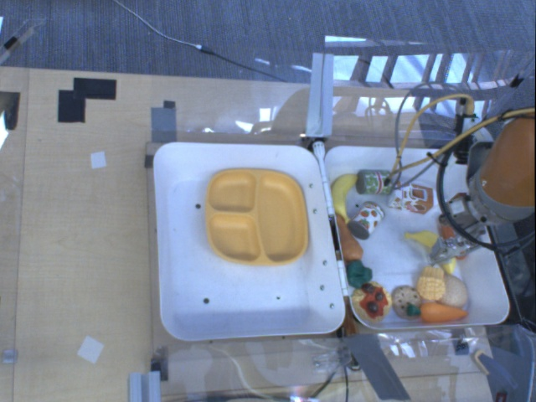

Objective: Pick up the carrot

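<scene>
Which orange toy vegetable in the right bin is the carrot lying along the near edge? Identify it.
The carrot lies flat at the right bin's near edge, below the corn. The other orange piece lies against the divider.

My view bright and even, soft shadows under my arm (502, 174), glare on the clear panels (394, 69) above the bins, slight overall softness, small toys blurry

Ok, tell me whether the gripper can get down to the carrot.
Probably yes: the carrot lies uncovered at the right bin's front edge, though the corn cob crowds it and the gripper sits just behind.
</scene>
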Controlling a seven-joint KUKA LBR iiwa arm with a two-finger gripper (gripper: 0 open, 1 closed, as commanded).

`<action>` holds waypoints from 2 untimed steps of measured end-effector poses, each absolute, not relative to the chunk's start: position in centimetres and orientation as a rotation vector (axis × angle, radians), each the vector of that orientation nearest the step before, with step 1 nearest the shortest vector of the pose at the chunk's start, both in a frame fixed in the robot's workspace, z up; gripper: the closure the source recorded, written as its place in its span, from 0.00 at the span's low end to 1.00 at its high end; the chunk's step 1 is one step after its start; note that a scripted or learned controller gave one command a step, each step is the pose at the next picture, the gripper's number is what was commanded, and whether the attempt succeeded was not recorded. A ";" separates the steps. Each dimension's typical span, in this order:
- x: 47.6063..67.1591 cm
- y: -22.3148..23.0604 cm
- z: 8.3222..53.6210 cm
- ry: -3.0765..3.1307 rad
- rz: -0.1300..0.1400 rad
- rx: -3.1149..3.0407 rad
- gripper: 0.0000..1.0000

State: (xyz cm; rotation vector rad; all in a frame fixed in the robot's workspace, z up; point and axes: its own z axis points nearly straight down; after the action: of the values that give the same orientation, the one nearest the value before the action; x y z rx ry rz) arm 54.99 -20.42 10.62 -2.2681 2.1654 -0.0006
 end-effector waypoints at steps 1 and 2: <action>56.3 -18.6 10.9 1.857 0.003 -2.527 1.00; 53.3 -14.1 8.9 1.522 -0.020 -2.746 1.00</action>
State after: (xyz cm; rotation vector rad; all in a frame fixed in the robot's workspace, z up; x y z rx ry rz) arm 53.34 -14.06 8.94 -2.7456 1.5218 -0.0204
